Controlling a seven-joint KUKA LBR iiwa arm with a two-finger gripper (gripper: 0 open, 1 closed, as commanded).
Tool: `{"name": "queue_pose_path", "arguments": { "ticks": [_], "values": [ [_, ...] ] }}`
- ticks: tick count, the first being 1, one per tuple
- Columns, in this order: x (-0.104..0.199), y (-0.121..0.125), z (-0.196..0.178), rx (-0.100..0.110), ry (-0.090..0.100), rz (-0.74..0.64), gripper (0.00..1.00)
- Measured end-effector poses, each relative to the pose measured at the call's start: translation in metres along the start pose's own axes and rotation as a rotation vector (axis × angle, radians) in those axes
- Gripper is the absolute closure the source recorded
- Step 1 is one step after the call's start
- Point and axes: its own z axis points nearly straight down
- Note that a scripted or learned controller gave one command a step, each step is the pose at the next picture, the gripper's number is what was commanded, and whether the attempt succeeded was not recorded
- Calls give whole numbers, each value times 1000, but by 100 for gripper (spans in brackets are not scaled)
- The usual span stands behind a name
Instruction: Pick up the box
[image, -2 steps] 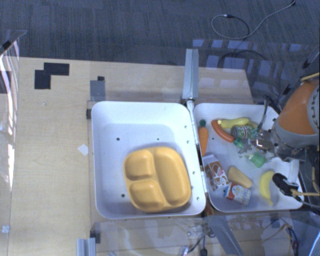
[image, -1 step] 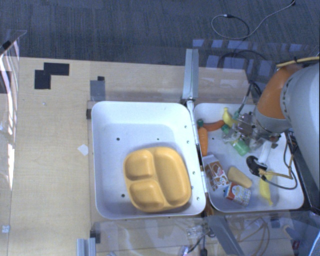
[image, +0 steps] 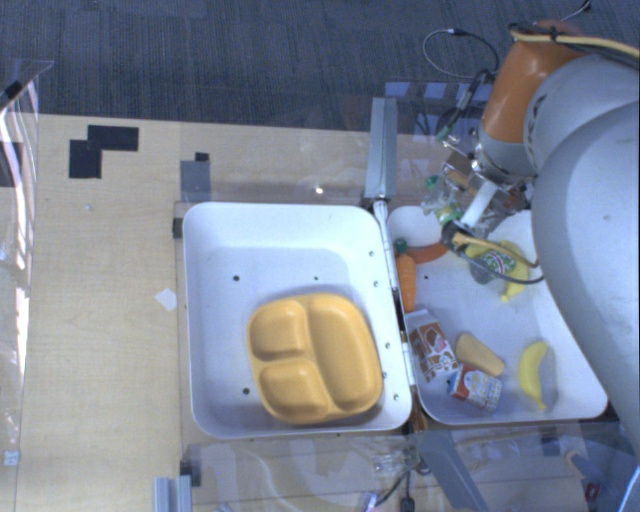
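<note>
The box (image: 430, 346) is a small carton with a brown and white print. It lies flat near the left wall of the right bin (image: 575, 345), toward the front. My gripper (image: 452, 213) hangs over the far left part of that bin, well behind the box and apart from it. Nothing can be made out in its grasp, and the wrist hardware hides its tips.
The left bin (image: 215, 260) holds a yellow divided tray (image: 313, 356). In the right bin lie a carrot (image: 405, 284), a green-labelled bottle (image: 490, 262), a tan bread-like piece (image: 479, 354), a small can (image: 478, 389) and a banana (image: 537, 373). The arm covers the bin's right side.
</note>
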Motion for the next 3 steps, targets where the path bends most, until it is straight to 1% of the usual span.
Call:
{"name": "queue_pose_path", "arguments": {
  "ticks": [1, 2, 3],
  "values": [
    [-36, -21, -86, -1, 0, -231, 100],
    [-62, -32, 43, 4, -1, -235, 100],
    [-115, -87, 101, -13, 5, -299, 100]
  ]
}}
